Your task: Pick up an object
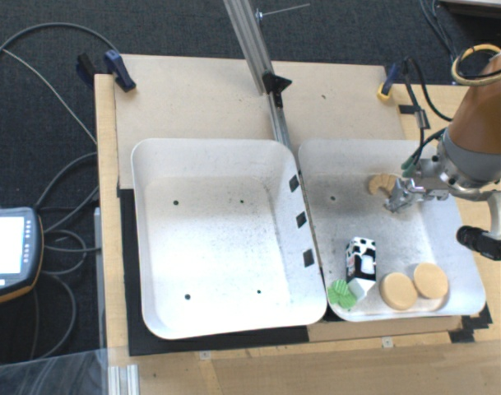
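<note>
Two tan discs (pixel 415 286) lie beside a black-and-white carton (pixel 362 261).

White bins (pixel 209 159); tan discs (pixel 415 286); black-and-white patterned carton (pixel 362 260); green object (pixel 342 293); orange-banded grey arm (pixel 480 130)

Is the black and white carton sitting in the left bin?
No, the black and white carton lies in the right bin, beside two tan discs.
</note>
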### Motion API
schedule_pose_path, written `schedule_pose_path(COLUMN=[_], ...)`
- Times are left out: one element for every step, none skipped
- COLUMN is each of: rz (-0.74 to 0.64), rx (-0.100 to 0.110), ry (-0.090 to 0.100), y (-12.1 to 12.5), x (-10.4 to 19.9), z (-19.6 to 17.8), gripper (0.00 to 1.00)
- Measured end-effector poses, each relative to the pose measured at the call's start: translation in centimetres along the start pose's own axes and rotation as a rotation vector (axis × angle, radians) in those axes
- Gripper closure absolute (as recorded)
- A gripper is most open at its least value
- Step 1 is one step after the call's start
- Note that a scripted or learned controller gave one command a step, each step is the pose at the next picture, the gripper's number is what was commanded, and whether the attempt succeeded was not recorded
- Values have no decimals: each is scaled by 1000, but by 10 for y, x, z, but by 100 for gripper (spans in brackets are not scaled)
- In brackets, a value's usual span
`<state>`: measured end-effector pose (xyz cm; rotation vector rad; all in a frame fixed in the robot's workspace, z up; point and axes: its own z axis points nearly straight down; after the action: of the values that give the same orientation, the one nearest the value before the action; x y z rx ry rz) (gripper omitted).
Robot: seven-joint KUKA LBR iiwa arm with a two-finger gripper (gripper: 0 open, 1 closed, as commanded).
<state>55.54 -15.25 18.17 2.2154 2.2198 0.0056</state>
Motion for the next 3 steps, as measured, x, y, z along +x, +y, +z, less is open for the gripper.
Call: schedule_pose_path(rz=[0, 0, -4], rx=[0, -1, 4], ry=[0, 0, 2], y=[0, 2, 15], x=[3, 3, 45], z=[-44, -94, -92], gripper=[100, 100, 100])
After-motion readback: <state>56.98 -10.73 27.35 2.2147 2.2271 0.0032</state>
